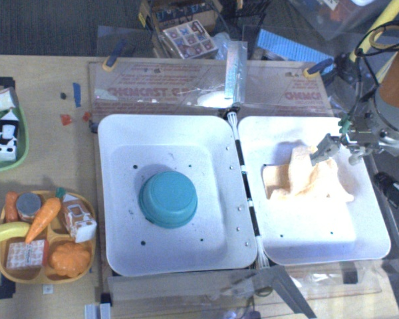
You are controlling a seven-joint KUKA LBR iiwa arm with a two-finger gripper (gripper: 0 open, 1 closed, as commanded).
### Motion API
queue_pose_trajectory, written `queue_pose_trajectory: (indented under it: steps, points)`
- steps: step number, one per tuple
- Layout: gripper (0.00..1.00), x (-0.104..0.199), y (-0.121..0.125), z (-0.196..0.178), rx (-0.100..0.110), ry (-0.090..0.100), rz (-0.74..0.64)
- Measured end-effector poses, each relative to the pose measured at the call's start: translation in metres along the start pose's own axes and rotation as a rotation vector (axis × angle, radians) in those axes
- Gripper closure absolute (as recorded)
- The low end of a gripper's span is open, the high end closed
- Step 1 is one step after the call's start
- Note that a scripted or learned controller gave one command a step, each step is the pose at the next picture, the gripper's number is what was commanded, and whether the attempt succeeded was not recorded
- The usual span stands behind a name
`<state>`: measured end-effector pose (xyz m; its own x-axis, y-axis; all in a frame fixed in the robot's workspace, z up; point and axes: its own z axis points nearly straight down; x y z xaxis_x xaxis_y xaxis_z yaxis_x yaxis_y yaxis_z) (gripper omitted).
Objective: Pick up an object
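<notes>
Gripper (338, 148) over right white bin (359, 241), far-right part; jaws spread open, holding nothing. Pale tan crumpled cloth (302, 175) lies just below them. Teal round bowl (168, 199), upturned, centre of left white bin (120, 138).

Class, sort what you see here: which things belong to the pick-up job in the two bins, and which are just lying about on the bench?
Job:
gripper, over the right bin
pale cloth, in that bin under the gripper
teal bowl, upside down in the left bin

Lying about:
yellow tray with toy carrot
green dish
</notes>
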<state>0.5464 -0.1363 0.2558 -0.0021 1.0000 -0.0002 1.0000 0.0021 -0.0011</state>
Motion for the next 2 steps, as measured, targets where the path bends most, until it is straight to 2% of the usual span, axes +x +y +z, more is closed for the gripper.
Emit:
queue_pose_trajectory:
  steps: [1,2]
  points:
    - [0.00,-0.001,0.026,0.158,-0.004,-0.001,0.174]
    - [0.00,-0.023,0.040,0.165,-0.012,-0.001,0.110]
